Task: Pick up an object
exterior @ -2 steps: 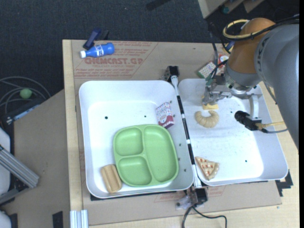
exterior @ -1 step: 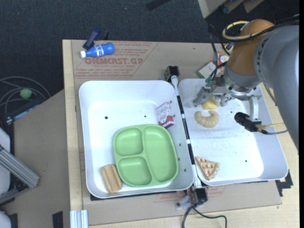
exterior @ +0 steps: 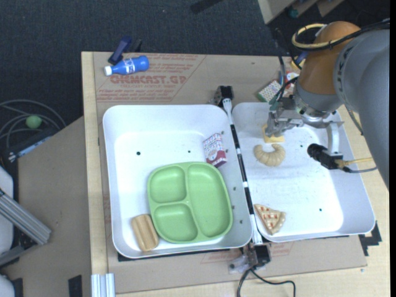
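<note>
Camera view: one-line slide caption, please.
Gripper above a croissant in the right bin; green plate in the left.

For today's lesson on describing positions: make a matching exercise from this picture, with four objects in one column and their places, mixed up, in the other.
Objects:
1. green plate
2. croissant
3. waffle slice
4. blue bottle

Places:
A. near corner of the right bin
B. on the bench, outside both bins
C. right bin, just below the gripper
D. middle of the left bin

Pairs: 1-D, 2-C, 3-A, 4-B
</note>
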Robot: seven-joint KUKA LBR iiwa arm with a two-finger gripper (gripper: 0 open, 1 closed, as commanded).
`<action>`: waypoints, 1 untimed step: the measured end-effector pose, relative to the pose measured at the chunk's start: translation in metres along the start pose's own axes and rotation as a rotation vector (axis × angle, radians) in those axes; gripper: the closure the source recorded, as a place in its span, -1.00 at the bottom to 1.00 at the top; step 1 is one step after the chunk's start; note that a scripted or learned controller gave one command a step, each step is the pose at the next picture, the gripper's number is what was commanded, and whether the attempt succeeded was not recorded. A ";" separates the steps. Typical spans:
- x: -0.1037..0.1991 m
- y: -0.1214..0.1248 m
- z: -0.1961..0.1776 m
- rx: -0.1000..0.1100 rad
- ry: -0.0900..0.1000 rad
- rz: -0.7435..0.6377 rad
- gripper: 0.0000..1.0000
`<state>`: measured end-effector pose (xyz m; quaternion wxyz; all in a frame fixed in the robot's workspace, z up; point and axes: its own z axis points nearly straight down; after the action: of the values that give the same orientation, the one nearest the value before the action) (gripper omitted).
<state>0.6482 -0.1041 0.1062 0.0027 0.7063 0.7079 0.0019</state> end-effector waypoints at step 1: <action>0.000 0.000 0.000 0.001 0.000 0.000 -1.00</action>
<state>0.6480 -0.1041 0.1059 0.0025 0.7063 0.7079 0.0016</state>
